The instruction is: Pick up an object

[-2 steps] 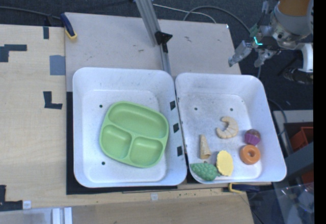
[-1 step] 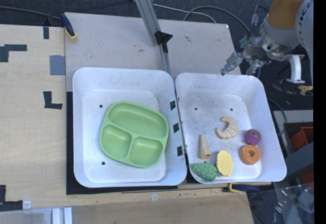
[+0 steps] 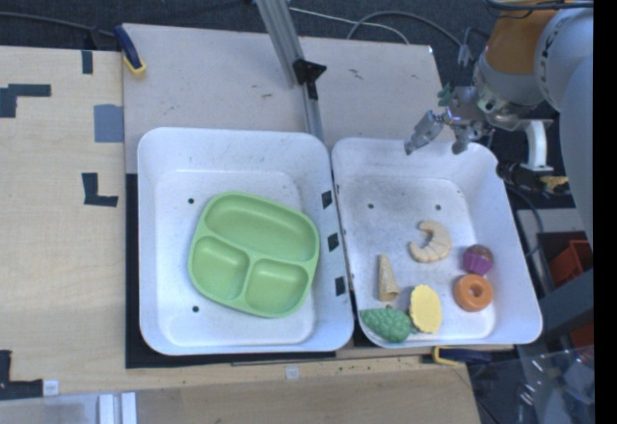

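**Camera view: gripper waits at the far rim, toys lie toward the near corner**

Camera view looks down on two white bins, and we find the gripper (image 3: 439, 136) poised over the far edge of the right bin (image 3: 405, 191), with the grey arm and its orange band reaching in from the right. Its two fingers stand apart, splayed to either side, and we see nothing between them: it holds nothing and appears to touch nothing.

All the candidates lie away from it, down toward the near end of the same bin. Nearest is the croissant (image 3: 431, 242), a pale curved piece sitting roughly below the gripper in the picture, its curve opening to the left. Beyond it a purple toy (image 3: 478, 260) and an orange ring (image 3: 472, 292) sit close together by the right wall. A cone (image 3: 387, 278) lies with its long axis running from far to near, and just beside its near end are a yellow piece (image 3: 425, 308) and a green leafy piece (image 3: 388, 324), the last pressed against the near rim.

Between gripper and toys we see bare, speckled bin floor. We judge that the coming move must carry the gripper toward the camera and down, and that the croissant, lying apart from its neighbours, offers the clearest approach.

A green divided plate (image 3: 254, 254) lies in the left bin (image 3: 164, 220), well apart from the gripper.
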Motion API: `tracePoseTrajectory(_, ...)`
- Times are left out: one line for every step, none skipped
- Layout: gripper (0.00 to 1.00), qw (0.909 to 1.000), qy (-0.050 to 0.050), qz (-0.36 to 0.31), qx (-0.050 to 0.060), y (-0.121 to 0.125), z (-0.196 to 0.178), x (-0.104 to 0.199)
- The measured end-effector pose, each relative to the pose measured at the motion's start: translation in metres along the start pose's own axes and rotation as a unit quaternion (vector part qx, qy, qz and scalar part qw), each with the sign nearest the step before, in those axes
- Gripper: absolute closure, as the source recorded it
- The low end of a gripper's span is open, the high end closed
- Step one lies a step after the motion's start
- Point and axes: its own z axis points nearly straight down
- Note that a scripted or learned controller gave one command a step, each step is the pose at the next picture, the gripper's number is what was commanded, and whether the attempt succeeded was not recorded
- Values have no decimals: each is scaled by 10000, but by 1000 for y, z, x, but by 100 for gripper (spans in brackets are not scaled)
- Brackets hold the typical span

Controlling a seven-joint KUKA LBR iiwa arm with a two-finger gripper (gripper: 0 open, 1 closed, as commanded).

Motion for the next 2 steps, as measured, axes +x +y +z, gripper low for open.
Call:
tracePoseTrajectory(0, 10000, 1, -2, 1, 1, 44, 4)
tracePoseTrajectory(100, 10000, -7, -11, -18, 2, 31, 5)
